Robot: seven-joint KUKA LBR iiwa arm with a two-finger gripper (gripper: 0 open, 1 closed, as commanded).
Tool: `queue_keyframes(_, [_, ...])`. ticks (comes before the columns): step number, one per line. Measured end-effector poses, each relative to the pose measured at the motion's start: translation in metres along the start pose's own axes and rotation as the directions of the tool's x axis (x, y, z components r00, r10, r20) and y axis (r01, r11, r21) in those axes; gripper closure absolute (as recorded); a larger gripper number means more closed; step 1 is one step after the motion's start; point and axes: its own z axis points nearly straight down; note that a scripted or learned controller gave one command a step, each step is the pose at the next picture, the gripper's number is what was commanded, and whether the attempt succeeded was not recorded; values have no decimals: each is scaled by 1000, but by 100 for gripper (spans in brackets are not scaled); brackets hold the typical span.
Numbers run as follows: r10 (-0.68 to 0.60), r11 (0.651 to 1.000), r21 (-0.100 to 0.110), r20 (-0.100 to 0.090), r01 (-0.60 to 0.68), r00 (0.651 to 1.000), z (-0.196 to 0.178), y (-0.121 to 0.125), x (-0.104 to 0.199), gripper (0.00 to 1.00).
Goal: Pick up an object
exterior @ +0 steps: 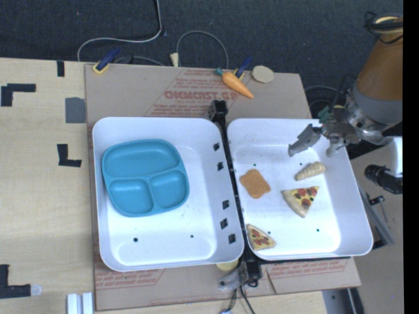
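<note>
The right bin [327,241] holds a tan toast-like piece [255,184], a pizza slice [302,199], a second pizza slice [260,238] near its front left corner, and a pale croissant-like piece [310,171]. My gripper [315,142] hangs over the bin's back right part, just above the croissant piece. Its two grey fingers [300,140] stand apart with nothing between them.
The left bin [118,241] carries a blue divided plate [145,176]. Behind the bins on the cardboard lie a toy carrot [236,84] and a beige round piece [263,74]. Cables run along the back. Black clips [223,169] join the bins at the middle.
</note>
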Motion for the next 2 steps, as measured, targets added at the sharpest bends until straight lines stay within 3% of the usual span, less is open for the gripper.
queue_keyframes(1, [7, 1000, 11, 1, -7, 1000, 111, 0, -66, 0])
queue_keyframes(2, [3, 1000, -15, 13, -3, 1000, 182, -26, -39, 0])
